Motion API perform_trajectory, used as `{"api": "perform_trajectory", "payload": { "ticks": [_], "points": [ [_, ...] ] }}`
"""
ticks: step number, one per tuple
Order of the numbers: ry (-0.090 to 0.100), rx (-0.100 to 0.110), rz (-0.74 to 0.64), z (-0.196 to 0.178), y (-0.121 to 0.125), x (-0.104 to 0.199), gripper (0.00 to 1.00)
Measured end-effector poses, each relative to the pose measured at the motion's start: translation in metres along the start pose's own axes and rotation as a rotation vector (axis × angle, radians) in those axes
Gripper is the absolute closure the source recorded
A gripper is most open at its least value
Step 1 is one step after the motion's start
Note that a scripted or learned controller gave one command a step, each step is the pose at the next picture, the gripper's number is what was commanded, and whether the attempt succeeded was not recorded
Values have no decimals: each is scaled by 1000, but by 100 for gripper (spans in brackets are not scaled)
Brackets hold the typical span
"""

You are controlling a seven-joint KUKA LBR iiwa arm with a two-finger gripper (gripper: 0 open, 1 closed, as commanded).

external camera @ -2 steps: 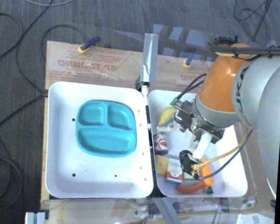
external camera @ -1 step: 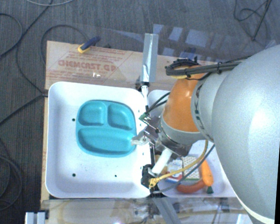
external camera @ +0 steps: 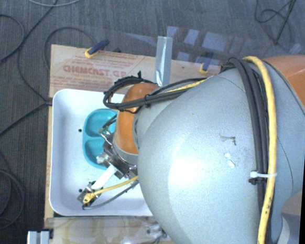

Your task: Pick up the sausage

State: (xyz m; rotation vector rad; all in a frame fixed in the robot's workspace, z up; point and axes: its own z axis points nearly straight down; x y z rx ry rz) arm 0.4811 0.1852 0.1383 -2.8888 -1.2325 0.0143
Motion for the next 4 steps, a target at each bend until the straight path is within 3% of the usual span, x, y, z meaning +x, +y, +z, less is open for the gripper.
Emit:
{"api": "perform_trajectory", "payload": {
  "ticks": [1,2,3,4],
  "points": [
    [21,-17,-8,47,-26,40,0],
    [15,-4,-71,48,2,54,0],
    [15,-5,-71,48,2,54,0],
    [24,-14,-100,46,46,-36,0]
  ]
}}
